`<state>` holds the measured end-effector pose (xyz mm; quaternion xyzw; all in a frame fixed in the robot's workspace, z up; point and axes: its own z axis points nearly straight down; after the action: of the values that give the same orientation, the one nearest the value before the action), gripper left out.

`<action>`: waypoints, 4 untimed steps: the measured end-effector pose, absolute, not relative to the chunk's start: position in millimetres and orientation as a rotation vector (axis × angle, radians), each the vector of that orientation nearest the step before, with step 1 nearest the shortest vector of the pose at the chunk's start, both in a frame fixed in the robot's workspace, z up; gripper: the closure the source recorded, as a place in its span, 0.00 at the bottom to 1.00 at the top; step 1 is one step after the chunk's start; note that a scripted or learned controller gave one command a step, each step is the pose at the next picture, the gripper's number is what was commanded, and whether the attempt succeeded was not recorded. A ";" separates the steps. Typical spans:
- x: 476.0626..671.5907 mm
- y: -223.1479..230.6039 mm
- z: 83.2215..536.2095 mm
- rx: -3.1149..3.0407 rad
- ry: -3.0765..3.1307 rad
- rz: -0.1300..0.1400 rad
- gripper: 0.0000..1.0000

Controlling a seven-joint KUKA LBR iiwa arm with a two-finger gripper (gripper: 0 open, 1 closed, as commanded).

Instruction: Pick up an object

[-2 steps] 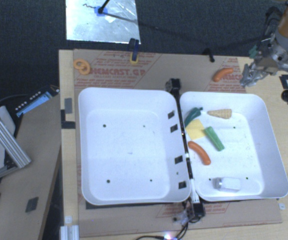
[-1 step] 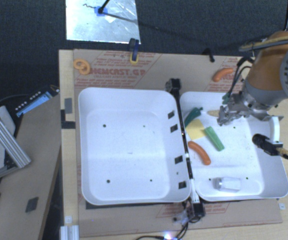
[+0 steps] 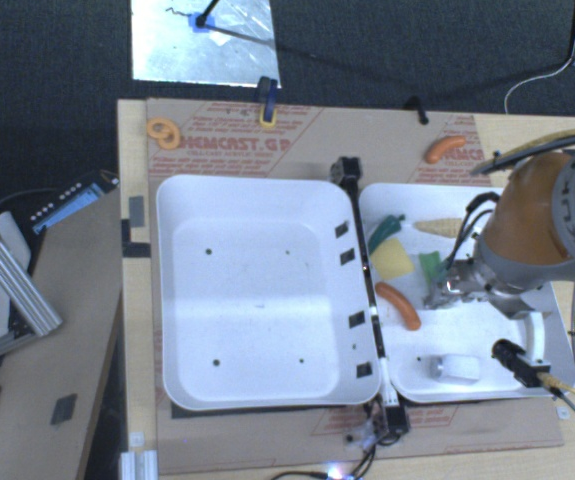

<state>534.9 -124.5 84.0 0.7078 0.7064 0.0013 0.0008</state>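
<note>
Metal fingers of the gripper (image 3: 437, 296) are pointing down into the right bin (image 3: 537, 373), and from where I am standing I cannot tell how they are set; nothing is showing between them. They are hovering just beside a small green block (image 3: 429, 266), which is lying to their far side. Just left of the fingers, an orange-red sausage-shaped toy (image 3: 398, 306) is lying at a slant on the bin floor, near the wall that the two bins share. Farther from me, a yellow lumpy piece (image 3: 393, 259) is sitting beside a green leafy piece (image 3: 384, 230), both close to that same wall. A pale cone-shaped piece (image 3: 437, 227) is resting toward the far end of the bin. On the near side, a white rounded object (image 3: 454, 368) is lying well apart from the fingers.

Rising from the gripper, the arm (image 3: 557, 223) is reaching in from the right, its orange band sitting above the wrist and grey casing beyond that.

To the left, the left bin (image 3: 257, 293) is lying alongside, touching the right one along a black-clipped edge. Outside the bins, on the bench's brown board, a second orange sausage (image 3: 445, 149) is lying at the far right and an orange ring (image 3: 163, 132) at the far left.
</note>
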 end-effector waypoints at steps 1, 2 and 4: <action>536.3 -124.0 84.8 2.219 2.221 0.003 0.00; 483.8 -174.0 84.1 2.228 2.217 -0.005 0.00; 596.5 -195.8 85.7 2.213 2.220 0.004 0.00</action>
<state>596.5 -195.8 85.7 0.7059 0.7083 0.0011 0.0034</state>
